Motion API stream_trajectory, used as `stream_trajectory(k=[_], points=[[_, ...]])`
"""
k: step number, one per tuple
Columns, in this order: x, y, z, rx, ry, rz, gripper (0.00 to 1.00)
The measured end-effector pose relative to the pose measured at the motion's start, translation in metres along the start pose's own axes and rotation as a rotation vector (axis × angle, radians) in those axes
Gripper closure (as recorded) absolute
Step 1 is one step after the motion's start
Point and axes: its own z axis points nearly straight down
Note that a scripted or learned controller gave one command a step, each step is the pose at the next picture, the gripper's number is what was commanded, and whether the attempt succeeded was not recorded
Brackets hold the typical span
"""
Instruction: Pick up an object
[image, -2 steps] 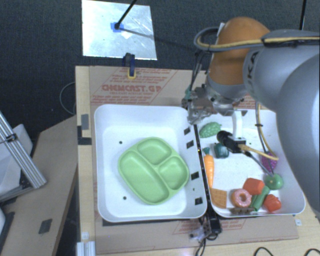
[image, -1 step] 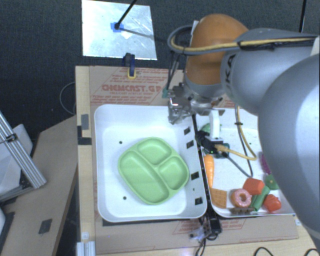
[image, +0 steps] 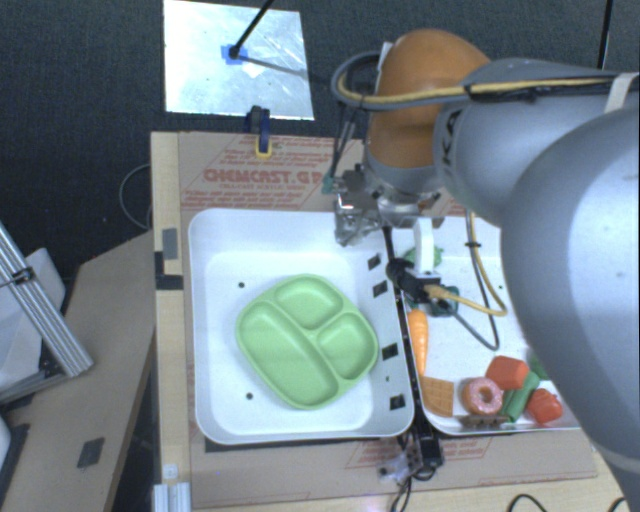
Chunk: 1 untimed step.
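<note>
Claw (image: 352, 222) hangs over rear of divider (image: 396, 300) btwn bins; open or shut – can't tell. Nearest target: carrot (image: 418, 340) in right bin (image: 455, 350), tight beside divider. Grip across its width, descend clear of wall.

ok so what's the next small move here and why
Probably slide the gripper toward the near side, over the carrot in the right-hand bin: it hangs by the bins' far edge, apart from every toy.
</note>
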Motion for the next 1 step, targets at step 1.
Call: stream_trajectory(k=[1], points=[[0.0076, -0.0088, 0.0017, 0.002, 0.000, 0.000, 1.00]])
